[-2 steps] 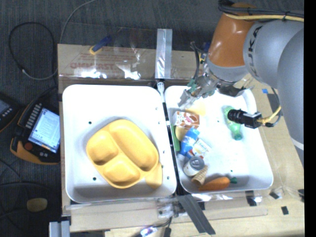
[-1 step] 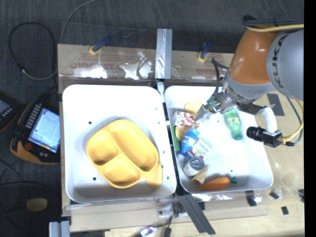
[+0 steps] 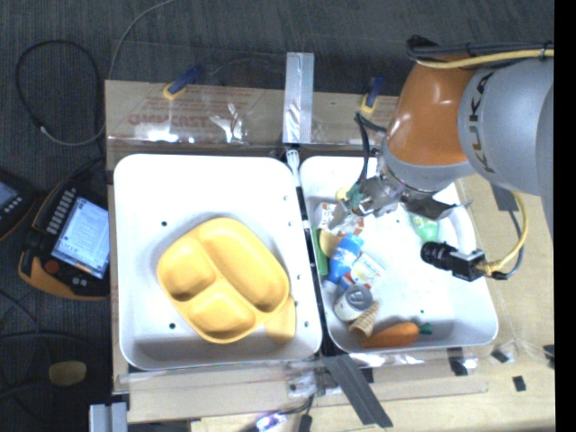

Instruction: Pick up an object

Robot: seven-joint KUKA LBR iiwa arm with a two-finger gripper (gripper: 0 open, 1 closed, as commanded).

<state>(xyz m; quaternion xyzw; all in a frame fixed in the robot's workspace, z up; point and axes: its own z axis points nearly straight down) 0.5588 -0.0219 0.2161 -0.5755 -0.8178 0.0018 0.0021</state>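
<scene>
Gripper: the gripper (image 3: 353,203) hangs low over the upper left part of the right bin (image 3: 481,318), under the grey arm (image 3: 504,115) with its orange band; whether it is apart or together I cannot tell, as the tips are lost among the clutter.
Nearest thing: a small pale object with yellow on it (image 3: 331,216) lies right at the tips, touching or just beside them; nothing can be made out as held.
Pile below: a blue and white packet (image 3: 346,255), a white carton (image 3: 367,268), a small round tin (image 3: 353,302), a brown cone (image 3: 363,324) and an orange carrot (image 3: 391,334) run down the left side and front of the right bin, close together.
Other item: a green thing (image 3: 423,226) lies near the arm's black camera mount, apart from the pile.
Left bin: the left bin (image 3: 135,187) bears a yellow divided tray (image 3: 220,277), well apart from the gripper.
Step in hand: judged to be the reach or the close on a thing at the top of the pile.
Next move: probably a firm close and a straight lift, clear of the bin wall and neighbouring packets.
</scene>
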